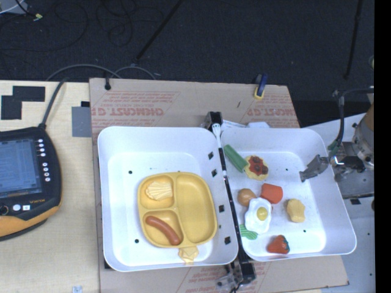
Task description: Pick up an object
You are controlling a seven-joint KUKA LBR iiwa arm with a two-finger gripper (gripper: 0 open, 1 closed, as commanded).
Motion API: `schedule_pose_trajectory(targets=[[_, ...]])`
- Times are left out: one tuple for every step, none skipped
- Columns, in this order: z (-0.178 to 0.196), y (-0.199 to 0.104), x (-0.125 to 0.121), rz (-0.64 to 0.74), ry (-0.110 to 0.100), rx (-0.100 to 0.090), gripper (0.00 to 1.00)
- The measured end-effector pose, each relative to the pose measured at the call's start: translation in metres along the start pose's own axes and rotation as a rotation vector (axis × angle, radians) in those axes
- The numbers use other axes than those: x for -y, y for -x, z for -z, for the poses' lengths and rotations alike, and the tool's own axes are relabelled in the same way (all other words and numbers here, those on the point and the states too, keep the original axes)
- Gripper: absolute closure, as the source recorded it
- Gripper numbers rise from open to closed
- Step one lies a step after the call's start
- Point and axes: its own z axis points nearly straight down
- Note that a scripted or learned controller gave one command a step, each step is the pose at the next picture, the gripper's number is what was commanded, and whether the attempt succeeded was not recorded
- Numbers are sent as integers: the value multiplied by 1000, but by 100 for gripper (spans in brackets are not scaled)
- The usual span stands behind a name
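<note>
The tool (313,168) sits at about three o'clock in the picture, just over the right rim of the right bin (333,237). It is a small grey shape, and I cannot tell if it is open or shut. Nothing seems to be in it, but the view there is too blurry to be sure.

The toys to pick from lie in the right bin. A green stick (234,157) is at eleven o'clock in that bin, touching a little pizza (257,166). In the middle are a brown ball (246,196) and an orange cup (272,193), side by side. Below them lies a fried egg (259,215). A yellow lump (295,210) is at four o'clock, the nearest toy to the tool. A red strawberry (278,244) sits at six o'clock.

The left bin (116,163) holds a yellow tray (201,209) with a sausage (163,229) and a chip (158,190) in it.

The job looks like it has barely begun. All the toys rest on the bin floor, and none is lifted. What is left, I think, is to move in over one toy, go down, grab it and raise it.
</note>
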Motion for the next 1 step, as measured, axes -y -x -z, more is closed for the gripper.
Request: schedule_pose_trajectory(targets=[[-65, -101, 42, 7, -13, -8, 0]])
